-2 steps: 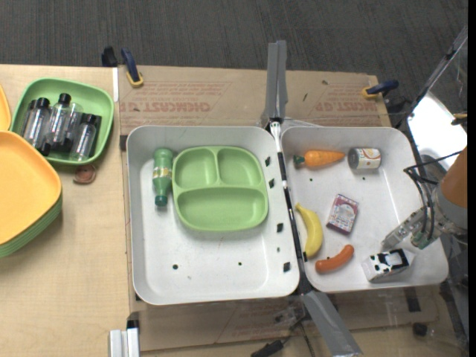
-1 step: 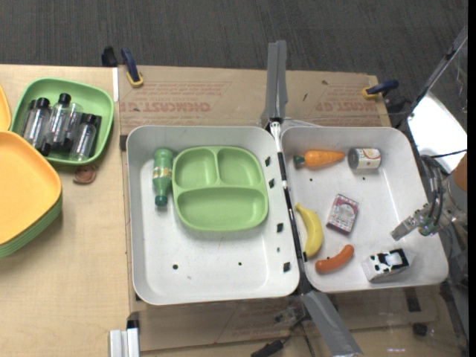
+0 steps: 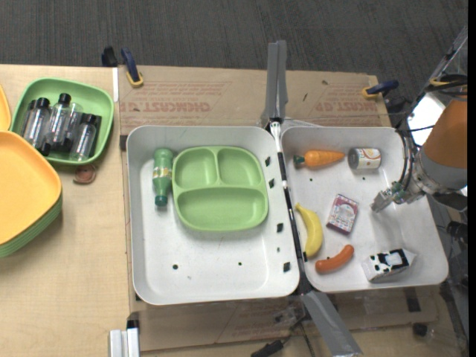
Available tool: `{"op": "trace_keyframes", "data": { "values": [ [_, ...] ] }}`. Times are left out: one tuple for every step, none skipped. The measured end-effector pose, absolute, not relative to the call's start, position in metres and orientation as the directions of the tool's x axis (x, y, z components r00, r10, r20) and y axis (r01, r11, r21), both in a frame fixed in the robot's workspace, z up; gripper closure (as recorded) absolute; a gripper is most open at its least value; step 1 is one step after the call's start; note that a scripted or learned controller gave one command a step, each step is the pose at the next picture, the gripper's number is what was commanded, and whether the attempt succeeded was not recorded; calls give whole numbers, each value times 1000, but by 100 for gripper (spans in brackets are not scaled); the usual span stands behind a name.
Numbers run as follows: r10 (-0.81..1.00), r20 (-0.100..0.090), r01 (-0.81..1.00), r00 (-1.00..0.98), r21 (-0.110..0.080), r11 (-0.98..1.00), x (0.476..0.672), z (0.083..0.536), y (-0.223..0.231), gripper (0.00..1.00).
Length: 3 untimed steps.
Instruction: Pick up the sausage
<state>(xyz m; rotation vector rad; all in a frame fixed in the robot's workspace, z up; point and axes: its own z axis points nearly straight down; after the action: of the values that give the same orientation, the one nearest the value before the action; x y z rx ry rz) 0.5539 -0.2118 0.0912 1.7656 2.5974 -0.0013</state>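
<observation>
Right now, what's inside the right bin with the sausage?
In the right bin: the sausage near the front, a banana beside it, a carrot, a small can, a pink packet and a black-and-white carton. The gripper hangs over the right side, covering some floor.

Open white floor lies between the hand [image 3: 387, 198] and the sausage [image 3: 334, 259] near the right bin's [image 3: 416, 233] front edge, with the banana [image 3: 311, 229] crowding its left end, the pink packet [image 3: 343, 213] just behind, and the black-and-white carton [image 3: 388, 264] right of it.
</observation>
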Motion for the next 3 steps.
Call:
{"op": "trace_keyframes", "data": {
  "values": [
    [856, 0, 856, -517, 0, 517, 513, 92, -222, 100],
    [722, 0, 722, -692, 0, 692, 483, 94, -222, 100],
    [744, -3, 744, -669, 1, 669, 551, 108, -220, 100]
  ]
}}
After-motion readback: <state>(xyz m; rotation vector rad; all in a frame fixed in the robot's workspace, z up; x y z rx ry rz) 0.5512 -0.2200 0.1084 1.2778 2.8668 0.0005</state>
